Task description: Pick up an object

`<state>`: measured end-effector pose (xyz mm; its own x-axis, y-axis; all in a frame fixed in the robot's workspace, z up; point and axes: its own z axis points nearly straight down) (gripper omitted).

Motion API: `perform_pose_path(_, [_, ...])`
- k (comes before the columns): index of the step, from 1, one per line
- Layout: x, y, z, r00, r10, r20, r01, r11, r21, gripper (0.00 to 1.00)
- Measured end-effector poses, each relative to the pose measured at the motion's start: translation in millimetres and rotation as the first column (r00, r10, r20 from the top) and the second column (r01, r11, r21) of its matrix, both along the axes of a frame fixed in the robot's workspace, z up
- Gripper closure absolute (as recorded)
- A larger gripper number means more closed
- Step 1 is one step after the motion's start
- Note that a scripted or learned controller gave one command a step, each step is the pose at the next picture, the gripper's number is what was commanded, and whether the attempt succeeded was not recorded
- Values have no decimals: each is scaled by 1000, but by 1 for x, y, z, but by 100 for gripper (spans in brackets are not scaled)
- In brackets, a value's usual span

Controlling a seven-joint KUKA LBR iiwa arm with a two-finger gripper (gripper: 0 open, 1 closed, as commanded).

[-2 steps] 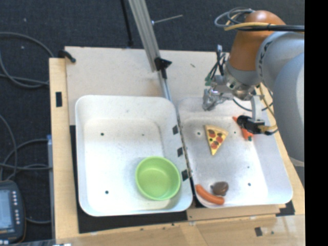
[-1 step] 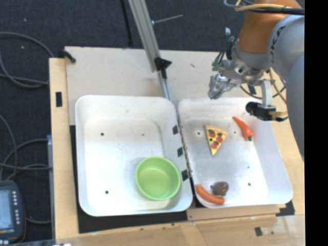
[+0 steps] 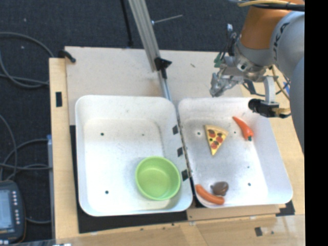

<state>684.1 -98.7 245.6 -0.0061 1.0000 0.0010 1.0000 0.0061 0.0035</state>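
- I see the arm [image 3: 277,24] reaching in from the right, its orange band high at the far right corner of the view, and the gripper [image 3: 218,88] hanging over the far edge of the right bin [image 3: 266,188], near that bin's far left corner.
- I cannot tell whether the tool is open or closed; it is small and blurred from here, and I see nothing held in it.
- In the right bin, a pizza slice [image 3: 215,139] lies flat about the middle, toward the far half, its point aimed at the near side.
- Just to the right of the slice, well clear of it, lies a red chili pepper [image 3: 243,127], set at a slant close to the bin's far right part.
- At the near edge of the same bin, a small white plate [image 3: 204,201] holds an orange sausage [image 3: 209,195], and a brown lump [image 3: 220,188] sits touching or just beside the sausage.
- The gripper is well apart from all of these; the slice is the closest thing to it.
- In the left bin [image 3: 102,132], a green bowl [image 3: 158,178] stands upright in the near right corner, close against the wall shared with the other bin.
- A grey metal pole [image 3: 146,29] slants up from between the two bins at the far side of the bench [image 3: 102,70].
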Motion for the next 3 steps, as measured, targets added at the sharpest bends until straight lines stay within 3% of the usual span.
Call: perform_pose_path(3, [-34,146,2,1000,1,-4,-1,1000,1,100])
